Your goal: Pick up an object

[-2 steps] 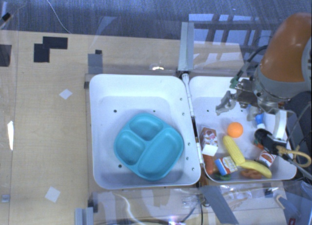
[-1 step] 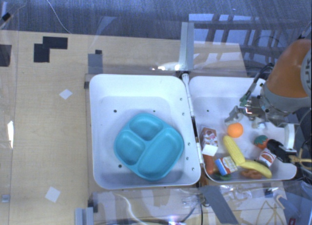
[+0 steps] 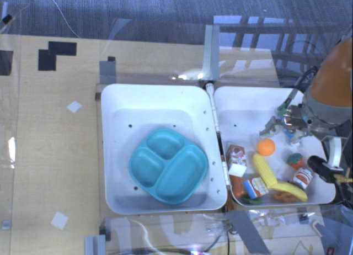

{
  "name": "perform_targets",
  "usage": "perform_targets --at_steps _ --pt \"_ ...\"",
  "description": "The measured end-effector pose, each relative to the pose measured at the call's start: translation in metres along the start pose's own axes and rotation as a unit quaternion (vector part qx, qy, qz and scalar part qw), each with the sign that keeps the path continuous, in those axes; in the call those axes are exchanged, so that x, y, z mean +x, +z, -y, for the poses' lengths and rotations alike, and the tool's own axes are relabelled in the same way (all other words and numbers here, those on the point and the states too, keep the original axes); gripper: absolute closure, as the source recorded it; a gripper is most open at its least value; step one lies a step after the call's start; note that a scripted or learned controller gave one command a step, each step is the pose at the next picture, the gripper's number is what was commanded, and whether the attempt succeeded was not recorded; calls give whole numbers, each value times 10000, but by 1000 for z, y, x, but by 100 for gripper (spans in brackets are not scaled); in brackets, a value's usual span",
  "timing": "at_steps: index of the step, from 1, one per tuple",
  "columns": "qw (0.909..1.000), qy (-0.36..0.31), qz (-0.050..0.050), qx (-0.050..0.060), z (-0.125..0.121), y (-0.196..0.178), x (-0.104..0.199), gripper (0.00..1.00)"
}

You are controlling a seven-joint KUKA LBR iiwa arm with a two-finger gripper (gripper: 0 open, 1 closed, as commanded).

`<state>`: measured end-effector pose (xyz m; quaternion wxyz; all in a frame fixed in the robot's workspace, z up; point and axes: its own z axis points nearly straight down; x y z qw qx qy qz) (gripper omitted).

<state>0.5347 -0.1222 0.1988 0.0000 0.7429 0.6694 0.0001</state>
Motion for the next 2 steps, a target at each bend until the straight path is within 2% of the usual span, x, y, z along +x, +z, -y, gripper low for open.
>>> perform_targets --at_steps 1,2 --pt "9917 -1285 5 -52 -25 110 18 0" --pt "9917 -1283 12 -92 -29 101 18 100"
